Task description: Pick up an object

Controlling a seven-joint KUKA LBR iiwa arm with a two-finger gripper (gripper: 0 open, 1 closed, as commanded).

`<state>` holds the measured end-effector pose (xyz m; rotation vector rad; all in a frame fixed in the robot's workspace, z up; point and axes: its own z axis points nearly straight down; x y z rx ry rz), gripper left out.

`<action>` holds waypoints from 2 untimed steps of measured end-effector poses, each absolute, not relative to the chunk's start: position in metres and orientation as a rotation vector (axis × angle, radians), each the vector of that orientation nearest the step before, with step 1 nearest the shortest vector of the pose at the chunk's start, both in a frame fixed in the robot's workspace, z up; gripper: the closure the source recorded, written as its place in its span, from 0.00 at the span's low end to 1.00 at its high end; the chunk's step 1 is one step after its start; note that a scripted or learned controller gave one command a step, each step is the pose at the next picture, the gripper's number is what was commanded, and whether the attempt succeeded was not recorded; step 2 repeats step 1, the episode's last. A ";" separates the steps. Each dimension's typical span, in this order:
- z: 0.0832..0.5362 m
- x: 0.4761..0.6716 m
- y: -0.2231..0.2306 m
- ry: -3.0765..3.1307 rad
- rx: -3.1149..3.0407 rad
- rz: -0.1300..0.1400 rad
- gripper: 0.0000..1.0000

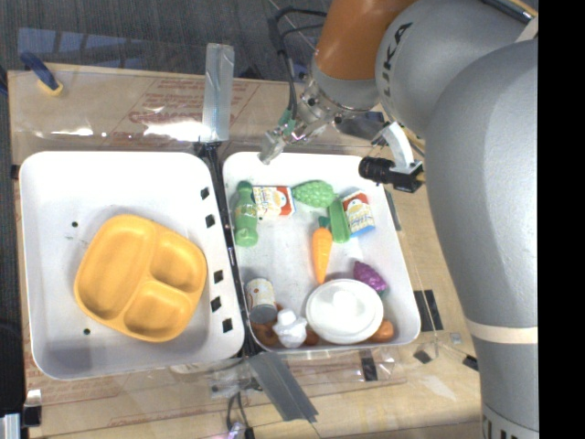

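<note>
My gripper point(272, 145) hangs over the back rim of the right bin point(402, 245), near its back left corner, with nothing visibly held. Just below it in that bin lie a green bottle point(245, 213), a small white and red carton point(272, 200) and a green leafy toy point(313, 193). Further right is a second carton point(359, 213) beside a green piece point(338, 224). An orange carrot point(321, 252) lies mid-bin, with a purple toy point(369, 277) to its right. At the front sit a white bowl point(345, 311), a small can point(260, 295) and a white figure point(291, 329).
The left bin point(55, 190) holds a yellow divided plate point(140, 275). A black divider with clips point(219, 245) runs between the bins. The grey arm point(475, 154) fills the right side, and a black fitting point(391, 172) juts over the right bin's back right corner.
</note>
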<state>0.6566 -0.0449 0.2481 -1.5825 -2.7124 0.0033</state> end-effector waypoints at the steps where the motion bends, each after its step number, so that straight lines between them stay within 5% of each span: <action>1: 0.183 0.624 -0.172 -2.771 -1.471 0.008 1.00; 2: 0.183 0.624 -0.172 -2.771 -1.471 0.008 1.00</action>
